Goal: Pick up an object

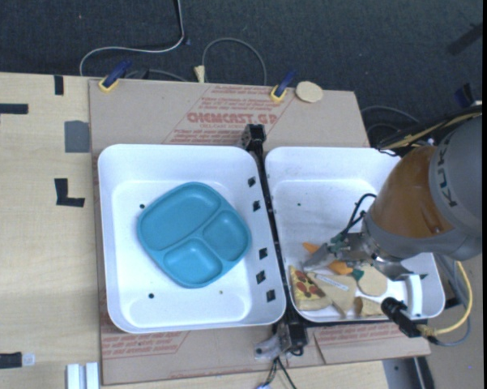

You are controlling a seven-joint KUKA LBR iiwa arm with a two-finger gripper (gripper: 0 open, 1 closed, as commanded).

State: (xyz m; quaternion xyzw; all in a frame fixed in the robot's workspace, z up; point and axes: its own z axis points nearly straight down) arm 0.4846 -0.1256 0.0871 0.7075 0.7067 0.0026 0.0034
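A blue three-compartment plate [194, 233] lies in the left bin [117, 177]. In the right bin [324, 177], near its front edge, sits a cluster of small toy foods: a pizza-like slice [307, 287], a tan round piece [373, 284], an orange piece [339, 267] and a pale piece [341, 302]. My gripper [334, 250] reaches down over this cluster from the right, its metal fingers pointing left just above the orange piece. The grey arm with its orange band [413, 201] covers the bin's right side.
Cardboard [227, 112] lies under both bins, with clamps at its far edge and a round tan disc [309, 92] at the back. A black divider [259, 217] runs between the bins. Cables trail at the back and at the front right.
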